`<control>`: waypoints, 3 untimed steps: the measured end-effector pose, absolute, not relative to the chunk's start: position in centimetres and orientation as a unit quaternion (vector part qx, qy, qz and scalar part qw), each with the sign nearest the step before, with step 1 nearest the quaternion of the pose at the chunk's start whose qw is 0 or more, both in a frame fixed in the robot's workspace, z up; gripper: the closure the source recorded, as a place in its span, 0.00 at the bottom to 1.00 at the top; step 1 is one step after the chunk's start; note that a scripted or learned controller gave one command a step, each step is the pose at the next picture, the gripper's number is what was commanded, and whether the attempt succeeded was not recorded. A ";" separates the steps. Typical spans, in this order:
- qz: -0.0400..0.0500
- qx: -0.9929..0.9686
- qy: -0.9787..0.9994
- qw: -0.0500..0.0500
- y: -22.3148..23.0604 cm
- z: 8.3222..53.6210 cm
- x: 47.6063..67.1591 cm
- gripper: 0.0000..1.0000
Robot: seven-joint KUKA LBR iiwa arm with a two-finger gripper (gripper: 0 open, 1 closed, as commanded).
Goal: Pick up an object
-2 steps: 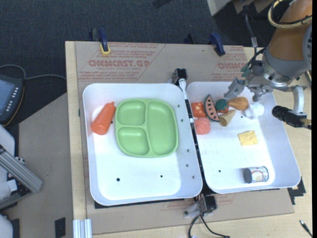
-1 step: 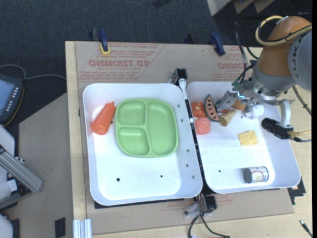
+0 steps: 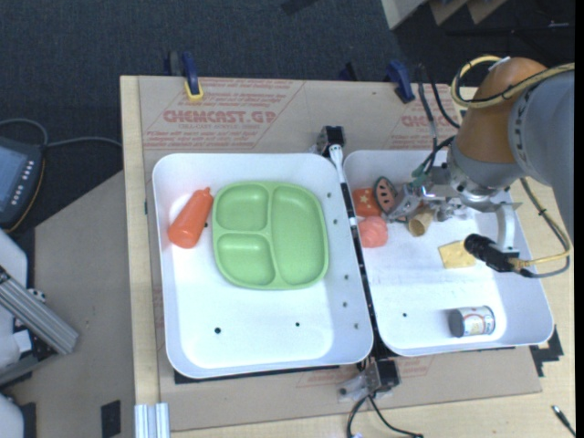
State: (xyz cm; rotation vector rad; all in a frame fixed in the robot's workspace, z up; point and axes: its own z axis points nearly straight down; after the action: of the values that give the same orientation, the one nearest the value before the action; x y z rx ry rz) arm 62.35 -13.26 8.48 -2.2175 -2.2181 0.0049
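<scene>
We see the gripper [image 3: 412, 206] low over the upper part of the right bin [image 3: 511, 336]. It hangs from the grey arm [image 3: 543, 126], whose orange band [image 3: 497, 108] sits up and to the view's right of it. We cannot tell whether the gripper is released or clenched, because its tip is lost among metal parts and the things crowded round it.

The thing closest to the gripper is a small tan cylinder [image 3: 418, 224]. It lies tilted on the bin floor just below the gripper in the view, so close that we cannot tell whether the two touch or whether it is held.

Just to the view's left of the gripper sits a brown ridged piece [image 3: 385, 191], close against it. A little farther left of the gripper is a red-orange piece [image 3: 366, 201], and below and left of the gripper is a pink rounded thing [image 3: 372, 233]. Below and to the right of the gripper, near it but apart, lies a flat yellow block [image 3: 455, 255]. Well below the gripper a small can [image 3: 471, 321] lies on its side.

Far to the left of the gripper, in the left bin [image 3: 182, 336], we see a green divided plate [image 3: 274, 235]. Beyond it, farthest from the gripper, is an orange bottle-shaped thing [image 3: 189, 219].
</scene>
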 end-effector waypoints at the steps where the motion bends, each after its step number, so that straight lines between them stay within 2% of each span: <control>1: 0.000 -0.707 -0.707 0.000 -13.3 9.9 62.5 1.00; 3: -0.002 -0.707 -0.707 -0.003 -14.5 19.7 63.8 1.00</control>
State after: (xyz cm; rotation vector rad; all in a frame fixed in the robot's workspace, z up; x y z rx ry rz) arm 63.76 -14.52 19.73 -2.2253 -2.2270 -0.0058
